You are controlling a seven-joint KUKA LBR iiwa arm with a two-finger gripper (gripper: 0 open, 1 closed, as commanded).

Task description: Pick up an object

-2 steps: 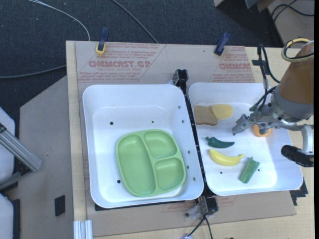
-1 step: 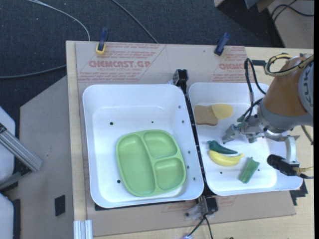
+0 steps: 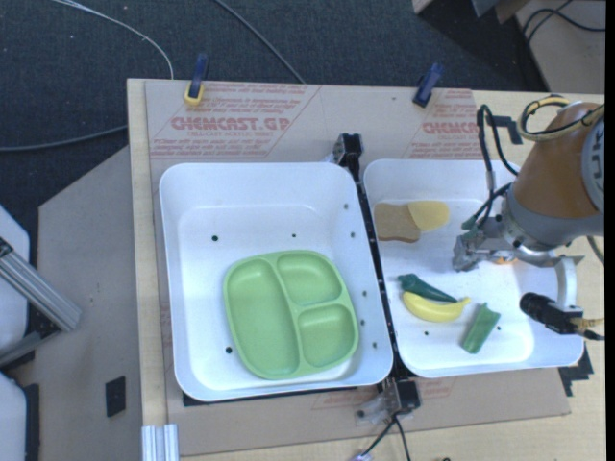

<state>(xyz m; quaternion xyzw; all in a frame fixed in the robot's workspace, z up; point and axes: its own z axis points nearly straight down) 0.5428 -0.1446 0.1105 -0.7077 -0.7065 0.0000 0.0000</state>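
Yellow banana [image 3: 434,306] below jaws [image 3: 473,254] (apart)

Grey arm [image 3: 557,185], orange band, black cables.

Gripper [image 3: 473,254] hovers in right bin [image 3: 423,176], near what looks like bread [image 3: 394,222].

Glossy white plastic bins [image 3: 192,209], matt green plastic tray [image 3: 288,312], smooth yellow banana [image 3: 434,306].
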